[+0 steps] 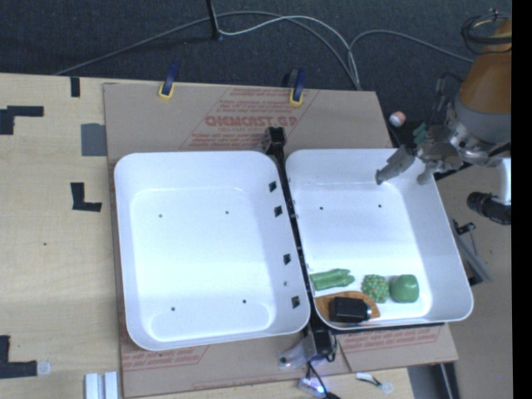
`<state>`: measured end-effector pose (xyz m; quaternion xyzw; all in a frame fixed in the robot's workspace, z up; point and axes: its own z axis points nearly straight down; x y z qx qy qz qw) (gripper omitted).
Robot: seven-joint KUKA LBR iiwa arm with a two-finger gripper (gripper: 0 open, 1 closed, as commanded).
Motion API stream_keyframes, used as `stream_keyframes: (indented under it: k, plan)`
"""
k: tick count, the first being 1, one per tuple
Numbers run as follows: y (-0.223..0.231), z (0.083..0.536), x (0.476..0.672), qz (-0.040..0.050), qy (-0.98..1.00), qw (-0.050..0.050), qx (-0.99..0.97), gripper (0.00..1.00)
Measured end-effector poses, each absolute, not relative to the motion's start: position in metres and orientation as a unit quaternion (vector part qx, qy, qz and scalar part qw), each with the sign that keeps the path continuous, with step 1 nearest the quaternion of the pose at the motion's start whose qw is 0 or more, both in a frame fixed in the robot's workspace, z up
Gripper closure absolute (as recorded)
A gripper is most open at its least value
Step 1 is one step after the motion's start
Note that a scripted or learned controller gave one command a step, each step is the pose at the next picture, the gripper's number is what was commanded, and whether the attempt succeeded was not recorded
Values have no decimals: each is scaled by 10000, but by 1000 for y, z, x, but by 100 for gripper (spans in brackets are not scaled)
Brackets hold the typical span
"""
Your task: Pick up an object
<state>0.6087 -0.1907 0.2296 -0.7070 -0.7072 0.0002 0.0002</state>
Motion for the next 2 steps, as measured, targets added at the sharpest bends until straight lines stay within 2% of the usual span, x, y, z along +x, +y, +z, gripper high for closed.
stream_keyframes:
  k: [1,2]
  plan:
    - [-191,230,609,2,-7072,2,-7070,0]
    - [-135,236,511,3,-7077,16,-7065,0]
